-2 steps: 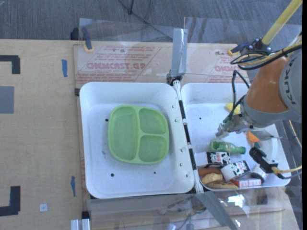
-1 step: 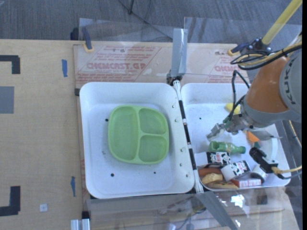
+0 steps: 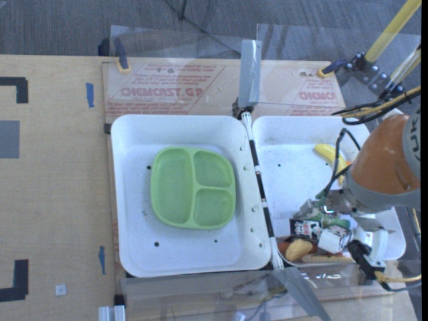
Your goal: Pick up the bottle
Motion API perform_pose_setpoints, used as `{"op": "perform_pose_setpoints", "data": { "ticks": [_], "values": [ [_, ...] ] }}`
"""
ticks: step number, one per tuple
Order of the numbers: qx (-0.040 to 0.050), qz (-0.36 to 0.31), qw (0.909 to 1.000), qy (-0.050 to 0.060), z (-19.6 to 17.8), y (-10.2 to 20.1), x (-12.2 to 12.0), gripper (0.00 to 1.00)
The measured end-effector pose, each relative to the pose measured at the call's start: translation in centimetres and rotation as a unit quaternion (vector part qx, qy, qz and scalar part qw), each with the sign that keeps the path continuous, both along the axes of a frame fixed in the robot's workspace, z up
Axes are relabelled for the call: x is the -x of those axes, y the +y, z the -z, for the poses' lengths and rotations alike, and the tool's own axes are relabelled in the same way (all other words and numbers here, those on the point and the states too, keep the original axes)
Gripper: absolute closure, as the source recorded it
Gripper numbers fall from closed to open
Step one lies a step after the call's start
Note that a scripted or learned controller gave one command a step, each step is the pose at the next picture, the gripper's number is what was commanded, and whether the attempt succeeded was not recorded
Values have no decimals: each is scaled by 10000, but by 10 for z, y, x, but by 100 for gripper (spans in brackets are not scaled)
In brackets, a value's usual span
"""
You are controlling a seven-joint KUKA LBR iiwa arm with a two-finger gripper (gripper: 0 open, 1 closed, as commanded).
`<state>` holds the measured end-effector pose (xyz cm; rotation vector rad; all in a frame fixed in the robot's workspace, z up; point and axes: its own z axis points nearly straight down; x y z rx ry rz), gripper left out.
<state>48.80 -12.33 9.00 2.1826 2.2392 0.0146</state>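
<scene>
White bottle (image 3: 332, 238) lies just beneath the gripper (image 3: 326, 221), toward its lower right, long axis indistinct; grip state cannot be told.

Two white bins (image 3: 130, 179) of smooth, slightly glossy plastic sit on a matt, pale wood-look desk (image 3: 53, 179); the left one carries a matt green plastic divided plate (image 3: 194, 187). Far behind them lie clear plastic sheets (image 3: 180, 52) over brown printed board (image 3: 167, 89). At right, the arm's orange band (image 3: 384, 156) shines smooth above grey casing, beside a glossy yellow piece (image 3: 328, 152).
</scene>
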Motion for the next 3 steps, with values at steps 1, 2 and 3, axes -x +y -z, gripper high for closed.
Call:
{"op": "perform_pose_setpoints", "data": {
  "ticks": [1, 2, 3],
  "values": [
    [4, 9, 10000, -14, -9, 0, -1, 100],
    [-13, -595, 9982, 87, -94, 126, -22, 100],
    [-12, -151, 9998, 89, -167, 167, -2, 100]
  ]
}}
